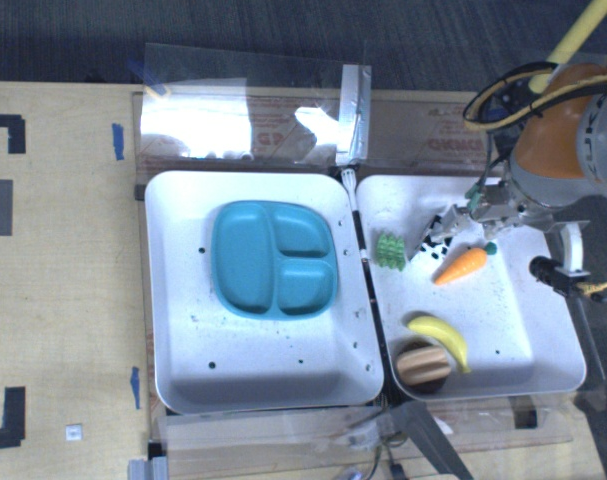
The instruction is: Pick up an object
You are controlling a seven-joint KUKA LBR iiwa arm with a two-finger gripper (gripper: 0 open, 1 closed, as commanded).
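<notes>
Two shallow white bins are set side by side on the desk [53,268]. Left bin [173,358]: one blue divided plate [275,259], lying flat near the middle. Right bin [513,338]: one green ridged block [391,250] beside the dividing wall; one small black-and-white object [438,236], too small to identify; one orange carrot [461,265], tilted, just right of it; one yellow banana [441,336] toward the near edge, touching a round brown wooden piece [421,365] at the near-left corner. The gripper [480,211] is seen over the far part of the right bin, just above the carrot; how far it is open cannot be told, and nothing is seen held.
</notes>
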